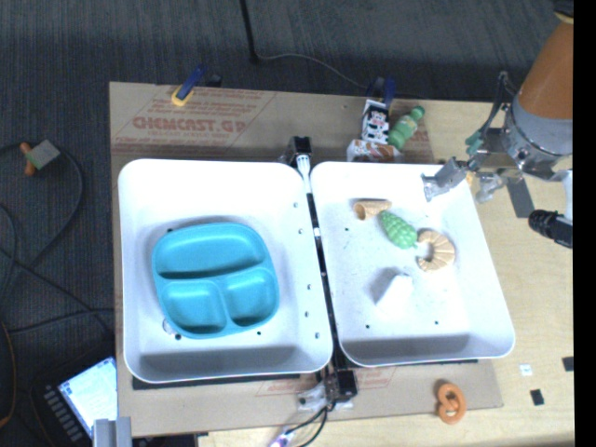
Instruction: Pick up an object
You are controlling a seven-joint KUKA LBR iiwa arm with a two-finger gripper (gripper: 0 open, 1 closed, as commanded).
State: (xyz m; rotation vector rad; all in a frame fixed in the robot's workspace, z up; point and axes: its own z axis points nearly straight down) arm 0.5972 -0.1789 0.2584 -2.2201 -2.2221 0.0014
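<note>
Over the right white bin (pixel 484 277), at its far right corner, your grey two-finger gripper (pixel 463 177) hovers with fingers spread wide and nothing between them. Below and to its left lie a tan wedge-shaped toy (pixel 371 209), a green knobbly plastic toy (pixel 399 230) and a beige ring-shaped toy (pixel 435 250), the last two touching. The left white bin (pixel 140 277) holds a blue divided plastic tray (pixel 215 277). You appear to be in the approach step; next, centre over one toy and descend.
</note>
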